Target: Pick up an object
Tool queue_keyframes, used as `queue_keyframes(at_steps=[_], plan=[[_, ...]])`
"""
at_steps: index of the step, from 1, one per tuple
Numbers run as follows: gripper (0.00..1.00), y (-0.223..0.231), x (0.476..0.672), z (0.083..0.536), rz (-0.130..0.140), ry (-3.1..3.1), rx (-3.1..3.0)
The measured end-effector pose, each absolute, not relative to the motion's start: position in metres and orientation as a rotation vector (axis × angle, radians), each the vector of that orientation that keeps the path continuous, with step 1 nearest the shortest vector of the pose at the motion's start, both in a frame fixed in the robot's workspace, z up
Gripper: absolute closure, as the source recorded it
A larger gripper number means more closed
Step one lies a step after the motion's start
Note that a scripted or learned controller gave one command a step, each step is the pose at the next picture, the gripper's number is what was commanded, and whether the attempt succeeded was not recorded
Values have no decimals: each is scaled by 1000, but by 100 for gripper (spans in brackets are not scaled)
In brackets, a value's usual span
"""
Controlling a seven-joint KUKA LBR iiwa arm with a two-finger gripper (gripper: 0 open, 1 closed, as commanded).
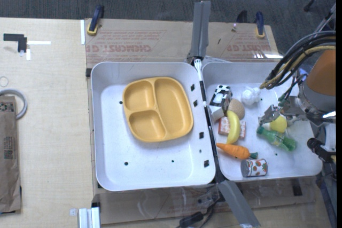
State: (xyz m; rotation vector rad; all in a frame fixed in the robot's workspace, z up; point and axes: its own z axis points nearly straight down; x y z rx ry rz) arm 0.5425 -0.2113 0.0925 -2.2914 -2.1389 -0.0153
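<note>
Here, going from the left, the left bin (pixel 107 131) holds a yellow divided plate (pixel 157 108) lying flat toward its far half. The right bin (pixel 288 168) carries the clutter: a black-and-white patterned item (pixel 219 95) at its far left, a brown rounded object (pixel 235 109) just near of it, and a banana (pixel 233 127) lying over a small red-and-white packet (pixel 225 126). Nearer still, a carrot (pixel 233 151) lies across the bin floor, and a small can (pixel 254 167) lies on its side at the near edge. A white lumpy object (pixel 249 96) sits toward the far side. Further right, a lemon (pixel 278 124) rests just beside a green bottle (pixel 277 138) lying on its side. The gripper (pixel 271 114) hangs low, right at the lemon's far-left side; whether it is clenched or released cannot be told, and nothing is seen between its fingers.
</note>
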Motion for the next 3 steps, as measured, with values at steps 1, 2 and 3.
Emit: queue_keyframes(at_steps=[1, 2, 3], plan=[[0, -196, 521, 91, 2, -2303, -2135], [100, -197, 521, 100, 3, -2301, -2139], [100, -115, 524, 209, 3, -2494, -1910]])
